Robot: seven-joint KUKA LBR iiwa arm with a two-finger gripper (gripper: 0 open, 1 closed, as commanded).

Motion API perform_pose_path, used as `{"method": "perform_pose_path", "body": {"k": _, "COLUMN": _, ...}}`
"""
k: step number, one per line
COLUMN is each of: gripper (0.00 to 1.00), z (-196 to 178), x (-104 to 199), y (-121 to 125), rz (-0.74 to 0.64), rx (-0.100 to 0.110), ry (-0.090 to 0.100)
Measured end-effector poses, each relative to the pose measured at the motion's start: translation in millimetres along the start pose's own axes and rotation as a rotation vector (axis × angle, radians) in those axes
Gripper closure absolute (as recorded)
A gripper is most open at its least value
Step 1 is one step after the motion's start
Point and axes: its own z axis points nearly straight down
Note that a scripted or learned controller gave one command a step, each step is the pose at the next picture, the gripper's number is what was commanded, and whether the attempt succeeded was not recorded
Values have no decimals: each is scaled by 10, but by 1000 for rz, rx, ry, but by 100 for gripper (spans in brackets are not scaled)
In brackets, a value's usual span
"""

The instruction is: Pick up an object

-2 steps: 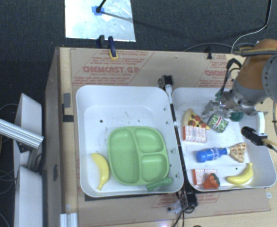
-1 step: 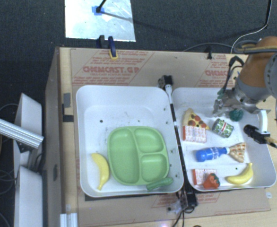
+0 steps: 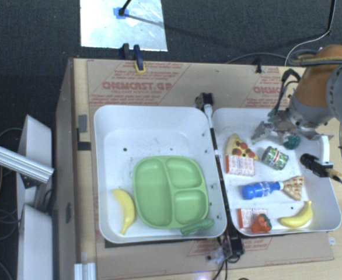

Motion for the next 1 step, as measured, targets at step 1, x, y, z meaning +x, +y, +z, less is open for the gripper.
{"method": "perform_pose_path", "body": {"k": 1, "gripper": 0, "z": -224, "x": -135, "y": -229, "rz": 9, "rx": 4, "ry": -5}}
